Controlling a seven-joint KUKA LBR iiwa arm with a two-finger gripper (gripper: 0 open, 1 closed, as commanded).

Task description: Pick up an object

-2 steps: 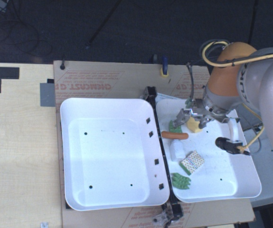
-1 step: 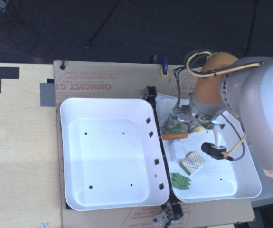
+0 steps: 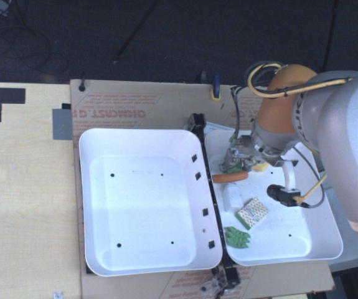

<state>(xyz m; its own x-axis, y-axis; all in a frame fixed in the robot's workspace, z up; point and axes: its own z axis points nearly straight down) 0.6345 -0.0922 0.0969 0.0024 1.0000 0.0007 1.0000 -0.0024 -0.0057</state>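
Two white bins side by side on the table (image 3: 29,198). The arm (image 3: 331,120) reaches into the right bin (image 3: 291,245), with the gripper (image 3: 233,162) lowered near that bin's far left corner; whether it is open or closed cannot be told. An orange rod-shaped object (image 3: 230,177) lies just beside the gripper on its near side, close to the bin's left wall. A patterned block (image 3: 252,212) sits near the bin's middle. A green object (image 3: 236,237) lies at the near left corner. The left bin (image 3: 141,204) adjoins the right bin.
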